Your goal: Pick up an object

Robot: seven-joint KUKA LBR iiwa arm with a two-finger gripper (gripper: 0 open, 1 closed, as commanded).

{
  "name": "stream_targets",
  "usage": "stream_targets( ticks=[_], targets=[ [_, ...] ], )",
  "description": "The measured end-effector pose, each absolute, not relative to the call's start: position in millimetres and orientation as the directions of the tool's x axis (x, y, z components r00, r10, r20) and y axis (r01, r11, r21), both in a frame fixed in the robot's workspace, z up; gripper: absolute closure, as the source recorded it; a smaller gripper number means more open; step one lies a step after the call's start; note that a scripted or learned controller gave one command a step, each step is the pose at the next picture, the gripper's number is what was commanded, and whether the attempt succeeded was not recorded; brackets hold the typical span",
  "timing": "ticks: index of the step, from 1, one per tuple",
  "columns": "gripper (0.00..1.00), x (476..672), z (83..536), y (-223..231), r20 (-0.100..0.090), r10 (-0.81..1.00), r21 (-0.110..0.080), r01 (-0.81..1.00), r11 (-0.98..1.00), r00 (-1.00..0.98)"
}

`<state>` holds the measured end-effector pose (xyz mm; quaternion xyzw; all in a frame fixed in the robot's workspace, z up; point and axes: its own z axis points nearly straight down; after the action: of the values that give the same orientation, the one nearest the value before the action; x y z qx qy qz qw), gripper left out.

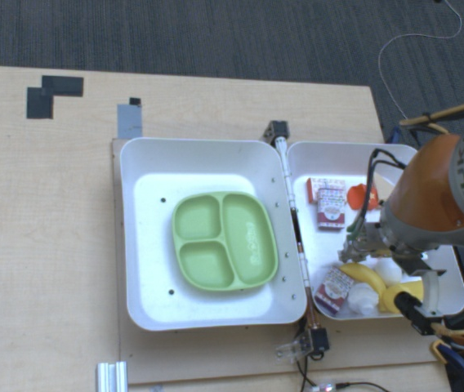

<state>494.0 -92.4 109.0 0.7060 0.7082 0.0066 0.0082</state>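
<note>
Dark grey carpet (216, 23) runs across the top of the frame, and below it the pale wooden table (44, 243) takes up most of the picture, with dark patches near its upper left corner. Two shallow white bins sit side by side on it. The left bin (146, 219), at the middle of the frame, carries a green divided plate (225, 242) with three compartments lying flat on its floor. The right bin (297, 178), toward the right of the frame, is partly covered by the grey arm with its orange band (428, 194), which enters from the right edge. The tool (364, 247) hangs low over the lower half of this bin, just above a yellow banana (371, 278); whether its fingers are wide or narrow cannot be told from here. Left of the banana, near the bin's lower left corner, lies a small packet (332, 291). Toward the bin's upper part lies a red and white box (328, 202), and just right of it a small orange object (357, 194).
</note>
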Motion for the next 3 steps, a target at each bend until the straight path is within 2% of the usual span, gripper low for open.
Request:
stream_targets(
  ticks=[1, 2, 3],
  targets=[
    [0.0, 493.9, 109, -92, -0.002, 1.0, 0.021, 1.0, 0.003, -0.003],
    [0.0, 488.7, 87, -85, -0.001, 1.0, 0.007, 1.0, 0.0, 0.0],
    [1.0, 491.5, 98, -85, -0.002, 1.0, 0.015, 1.0, 0.001, -0.001]
  ],
)
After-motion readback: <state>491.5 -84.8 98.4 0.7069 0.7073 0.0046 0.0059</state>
